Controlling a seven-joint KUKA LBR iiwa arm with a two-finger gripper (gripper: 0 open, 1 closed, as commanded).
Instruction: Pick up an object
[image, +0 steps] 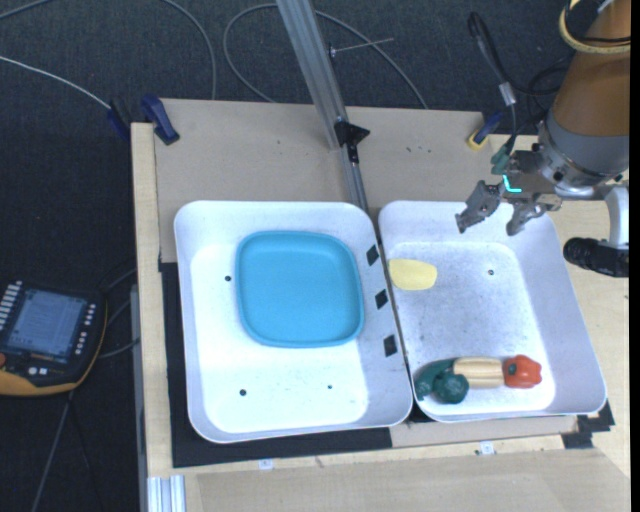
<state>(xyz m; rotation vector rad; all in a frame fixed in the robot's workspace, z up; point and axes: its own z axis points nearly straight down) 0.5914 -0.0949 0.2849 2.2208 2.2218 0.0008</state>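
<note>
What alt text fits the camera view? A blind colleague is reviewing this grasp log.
The arm's open pincer hangs over the far edge of the right bin, holding nothing. That bin holds a yellow piece near its left wall and, along its near edge, a green object, a tan roll and a red object. The left bin holds a blue tray.

2 bins (200, 250), 1 plate (300, 288), 4 objs (413, 274)

**One eye above me**

A single fixed camera looks down at a slant on my bench (260, 140), far enough off to take in both white bins (200, 300) side by side, the dark floor with cables beyond, and a pendant at the left. My arm (595, 100) enters from the right edge.
</note>
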